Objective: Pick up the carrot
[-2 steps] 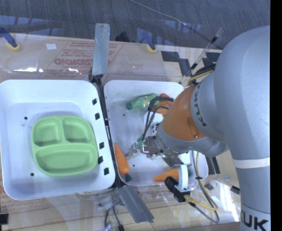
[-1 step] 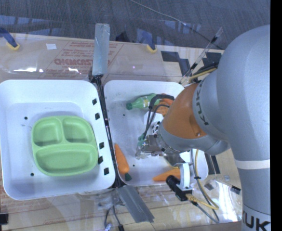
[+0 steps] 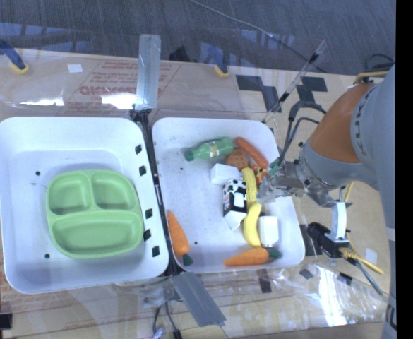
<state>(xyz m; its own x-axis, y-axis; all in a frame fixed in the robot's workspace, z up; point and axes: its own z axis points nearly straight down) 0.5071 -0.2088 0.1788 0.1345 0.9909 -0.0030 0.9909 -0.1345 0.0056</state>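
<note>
Carrot point(image 3: 248, 258) and banana point(image 3: 251, 207) in right bin point(image 3: 165, 143), green tray point(image 3: 93, 213) in left bin point(image 3: 15, 147)

I count three carrots point(image 3: 177, 233) point(image 3: 248, 257) point(image 3: 251, 151), one banana point(image 3: 251, 205), one green bottle point(image 3: 210, 149), one green plate point(image 3: 93, 212), two bins point(image 3: 22, 140) point(image 3: 192, 129).

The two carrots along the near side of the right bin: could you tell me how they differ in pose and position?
The left carrot lies against the bin's left wall, running roughly lengthwise toward the near corner; the bottom carrot lies along the near wall, almost crosswise. The left carrot sits alone, while the bottom carrot lies close below the banana and a white block. Both are orange, tapered and in the right bin.
</note>
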